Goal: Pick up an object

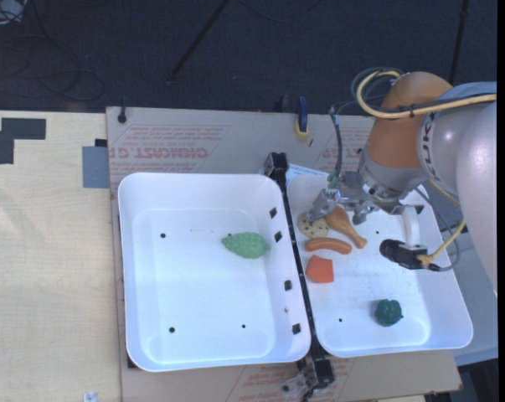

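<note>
Gripper (342,201) low in upper part of right bin (440,304), right of frame centre; open or clenched, impossible to tell. Just below: tan toy drumstick (349,227), likely light, rigid, slick plastic, best pinched across narrow shank. Lower left: toy sausage (328,245), orange block (320,269)

Two white bins sit side by side on a sheet of cardboard (202,145) on the bench. The left bin (143,266) holds a pale green lump (245,244) near its right wall. The arm (453,153) reaches in from the right, and its gripper (337,203) hangs low over the far left part of the right bin (440,308). Just below the gripper lie a speckled biscuit (311,224), a tan drumstick (347,225), an orange sausage (328,245) and a red-orange block (320,269). A dark green ball (388,311) lies apart, near the front edge
</note>
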You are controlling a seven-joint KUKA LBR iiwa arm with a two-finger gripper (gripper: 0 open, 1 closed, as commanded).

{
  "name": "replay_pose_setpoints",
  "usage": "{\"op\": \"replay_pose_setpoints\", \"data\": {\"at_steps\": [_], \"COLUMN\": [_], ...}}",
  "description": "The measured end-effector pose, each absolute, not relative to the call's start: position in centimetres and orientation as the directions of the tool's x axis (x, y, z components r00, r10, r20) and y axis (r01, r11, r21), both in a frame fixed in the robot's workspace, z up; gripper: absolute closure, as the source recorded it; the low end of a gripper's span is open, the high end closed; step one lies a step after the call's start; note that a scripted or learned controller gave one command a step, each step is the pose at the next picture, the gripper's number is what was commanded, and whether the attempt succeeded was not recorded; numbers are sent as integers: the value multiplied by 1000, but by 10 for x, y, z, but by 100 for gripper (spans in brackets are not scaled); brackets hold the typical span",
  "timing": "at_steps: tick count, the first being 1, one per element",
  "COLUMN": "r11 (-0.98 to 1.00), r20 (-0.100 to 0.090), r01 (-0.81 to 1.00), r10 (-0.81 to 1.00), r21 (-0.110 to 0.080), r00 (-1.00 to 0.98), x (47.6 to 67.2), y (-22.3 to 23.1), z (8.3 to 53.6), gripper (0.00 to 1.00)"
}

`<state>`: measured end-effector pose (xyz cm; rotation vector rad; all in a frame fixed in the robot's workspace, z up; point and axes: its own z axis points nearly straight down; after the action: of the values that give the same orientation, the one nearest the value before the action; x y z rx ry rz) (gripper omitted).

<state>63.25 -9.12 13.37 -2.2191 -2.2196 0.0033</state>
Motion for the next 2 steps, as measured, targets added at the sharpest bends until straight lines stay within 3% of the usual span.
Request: {"op": "replay_pose_setpoints", "data": {"at_steps": [1,2], "r11": [-1,0], "r20": [2,0], "r01": [1000,1000], "r10": [1000,1000], "r21": [-9,-1], "r00": [1,0], "x": [605,614], "y": [-84,-96], "z": [90,129], "gripper": [0,0]}}
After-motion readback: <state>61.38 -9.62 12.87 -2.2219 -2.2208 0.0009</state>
